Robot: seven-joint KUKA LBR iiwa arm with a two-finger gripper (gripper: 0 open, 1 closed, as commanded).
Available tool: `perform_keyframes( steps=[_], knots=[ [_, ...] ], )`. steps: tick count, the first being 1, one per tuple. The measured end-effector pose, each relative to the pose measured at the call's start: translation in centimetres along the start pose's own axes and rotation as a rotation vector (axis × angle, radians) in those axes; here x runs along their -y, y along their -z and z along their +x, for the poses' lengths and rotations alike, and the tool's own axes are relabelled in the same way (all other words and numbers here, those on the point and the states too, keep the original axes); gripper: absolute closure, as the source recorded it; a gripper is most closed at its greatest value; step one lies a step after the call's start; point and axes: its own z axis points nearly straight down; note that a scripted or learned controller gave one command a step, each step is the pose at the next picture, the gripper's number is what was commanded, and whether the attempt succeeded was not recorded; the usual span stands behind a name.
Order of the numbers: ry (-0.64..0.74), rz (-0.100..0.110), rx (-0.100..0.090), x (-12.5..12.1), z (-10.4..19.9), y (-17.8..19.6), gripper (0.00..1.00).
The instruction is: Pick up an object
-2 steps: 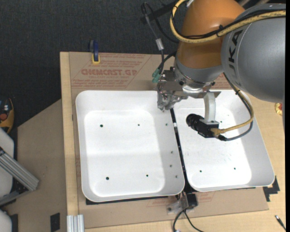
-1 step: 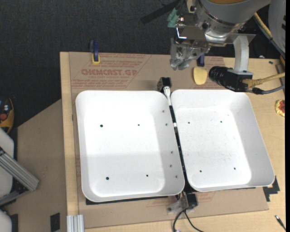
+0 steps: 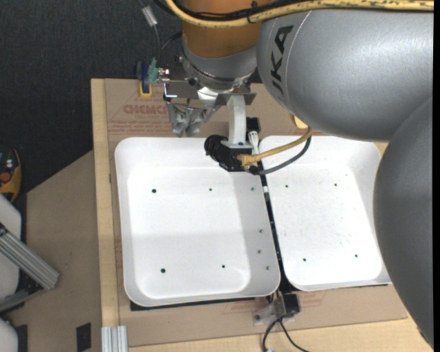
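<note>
The pincer (image 3: 185, 127) hung past the far rim of the left bin (image 3: 185, 234), over the brown cardboard of the counter (image 3: 103, 275) and not over either bin's floor. It sat close under the wrist with its orange band (image 3: 213, 20). From this slant its tip read only as a small grey cluster against the cardboard. Whether it was spread or pressed together could not be told, nor whether anything was caught in it.

Where the object to be picked lay could not be made out. The floor of the left bin showed white with a few small dark dots. The right bin (image 3: 330, 227), touching the left one along a dark seam, showed the same wherever it was visible.

The grey arm (image 3: 357, 62) filled the upper right and covered the right bin's far right corner and its whole right side. The red lettering (image 3: 144, 108) printed on the cardboard was cut short by the wrist hardware, so only its first letters could be read. At the left edge an orange thing (image 3: 7, 175) was cropped by the frame and too small to name. An aluminium rail (image 3: 27, 261) lay below it, off the counter.
</note>
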Motion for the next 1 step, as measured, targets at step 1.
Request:
perform_keyframes(
  steps=[1],
  knots=[
    [-0.012, -0.001, 0.003, -2.49, -0.81, -8.96, 1.0]
  ],
)
